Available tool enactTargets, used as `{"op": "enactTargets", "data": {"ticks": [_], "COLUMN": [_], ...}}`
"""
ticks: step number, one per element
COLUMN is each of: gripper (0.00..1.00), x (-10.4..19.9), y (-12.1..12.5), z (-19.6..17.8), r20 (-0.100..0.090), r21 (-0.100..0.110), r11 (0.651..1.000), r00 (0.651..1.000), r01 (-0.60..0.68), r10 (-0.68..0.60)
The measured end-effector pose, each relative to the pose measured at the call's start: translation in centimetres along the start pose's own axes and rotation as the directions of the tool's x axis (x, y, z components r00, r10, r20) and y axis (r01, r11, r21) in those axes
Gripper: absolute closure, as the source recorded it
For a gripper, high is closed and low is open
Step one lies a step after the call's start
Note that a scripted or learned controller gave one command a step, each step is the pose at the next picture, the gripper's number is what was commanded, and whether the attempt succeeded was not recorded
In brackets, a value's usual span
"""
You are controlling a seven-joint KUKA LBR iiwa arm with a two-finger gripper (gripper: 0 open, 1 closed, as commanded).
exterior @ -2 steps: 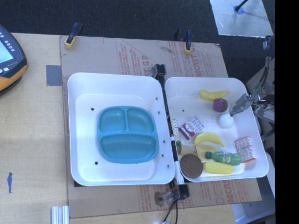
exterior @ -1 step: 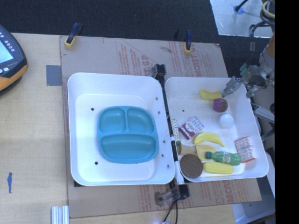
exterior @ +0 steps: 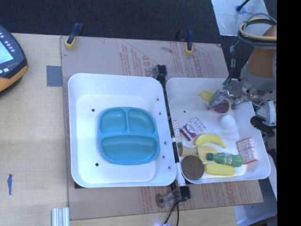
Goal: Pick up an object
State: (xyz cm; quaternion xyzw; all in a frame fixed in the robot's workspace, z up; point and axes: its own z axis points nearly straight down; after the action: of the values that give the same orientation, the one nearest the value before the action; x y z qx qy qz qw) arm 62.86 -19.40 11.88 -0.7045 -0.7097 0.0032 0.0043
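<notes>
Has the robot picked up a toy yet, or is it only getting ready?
Already done: the arm has reached into the right bin, with its gripper low at the far end. In hand: it sits right at a small dark purple toy, though a grip isn't clear. Left: lifting something. The banana, white egg and green bottle lie in the bin.

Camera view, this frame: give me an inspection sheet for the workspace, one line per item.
Surface: two white bins, left bin, right bin, on cardboard.
Job's things: banana, white egg, green bottle, brown disc, snack packet, dark red piece.
Clutter: blue divided plate in left bin.
Grippers: gripper low over the dark red piece; grasp unclear.
Cables: black cable at front edge.
Surroundings: two clamps, orange-rimmed device.
</notes>
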Motion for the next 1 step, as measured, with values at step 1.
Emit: {"op": "enactTargets", "data": {"ticks": [1], "gripper": [0.00], "x": [3.95], "y": [2.78], "z": [2.82], "r20": [0.002], "r21": [-0.001], "r11": [1.000], "r00": [1.000], "r01": [-0.001], "r10": [0.001]}}
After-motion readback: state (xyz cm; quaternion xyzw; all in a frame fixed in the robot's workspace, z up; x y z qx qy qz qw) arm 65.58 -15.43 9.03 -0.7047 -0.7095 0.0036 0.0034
